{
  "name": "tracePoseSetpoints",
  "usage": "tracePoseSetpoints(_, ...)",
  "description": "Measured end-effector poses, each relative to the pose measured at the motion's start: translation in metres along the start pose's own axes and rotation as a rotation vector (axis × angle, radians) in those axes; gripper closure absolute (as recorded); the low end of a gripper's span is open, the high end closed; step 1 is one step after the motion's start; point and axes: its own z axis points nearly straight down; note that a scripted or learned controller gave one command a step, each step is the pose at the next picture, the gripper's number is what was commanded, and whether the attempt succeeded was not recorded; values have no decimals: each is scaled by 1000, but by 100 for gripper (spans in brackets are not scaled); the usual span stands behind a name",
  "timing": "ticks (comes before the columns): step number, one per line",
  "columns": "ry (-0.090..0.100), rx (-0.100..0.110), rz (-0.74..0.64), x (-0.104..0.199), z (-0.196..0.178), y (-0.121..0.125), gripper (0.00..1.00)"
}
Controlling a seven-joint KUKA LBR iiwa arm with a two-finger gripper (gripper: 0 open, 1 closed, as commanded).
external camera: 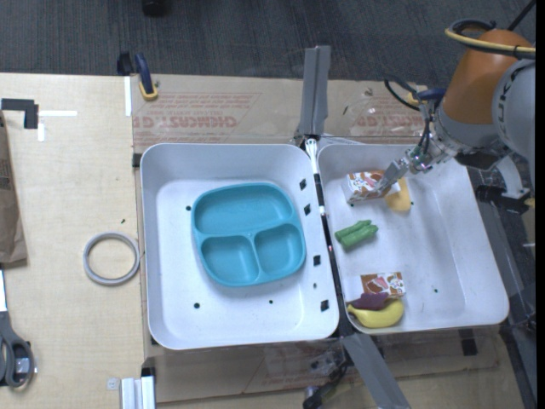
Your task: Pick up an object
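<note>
Your gripper (393, 177) sits low in the far part of the right bin (460, 254), reaching in from the right with its tip slanting down toward the left. Right at that tip lie a small printed packet (364, 183) and a yellow piece (398, 199), the packet just to the left and the yellow piece just on the near side. The tip seems to touch or overlap the packet's right edge, but you cannot tell from here whether the fingers are spread or closed, or whether anything sits between them. The packet's long axis runs roughly left to right, almost in line with your approach. The green vegetable (356, 233) lies nearer the camera, apart from the tip; the banana (377, 314) is well apart at the near wall.
</note>
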Motion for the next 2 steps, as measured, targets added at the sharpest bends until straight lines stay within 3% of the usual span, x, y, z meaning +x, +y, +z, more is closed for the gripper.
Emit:
tracePoseSetpoints(1, -14, -9, 38, 21, -1, -6, 0)
tracePoseSetpoints(2, 13, 14, -591, 56, 16, -3, 0)
